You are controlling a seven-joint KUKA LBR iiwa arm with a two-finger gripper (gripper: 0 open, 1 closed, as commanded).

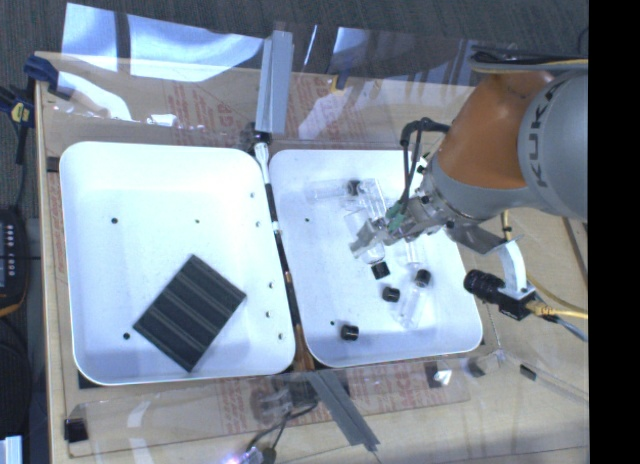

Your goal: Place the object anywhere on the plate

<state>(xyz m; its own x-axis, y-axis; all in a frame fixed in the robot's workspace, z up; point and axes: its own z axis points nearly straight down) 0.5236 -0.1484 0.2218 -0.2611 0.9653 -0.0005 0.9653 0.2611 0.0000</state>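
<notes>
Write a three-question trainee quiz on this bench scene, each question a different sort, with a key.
1. True or false: the dark ribbed plate lies in the left bin.
2. Multiple choice: the gripper is over A) the left bin, B) the right bin, C) the bench outside both bins.
3. Fill in: the small clear pieces with black caps lie in the ____ bin.

Key: 1 true; 2 B; 3 right.
</notes>
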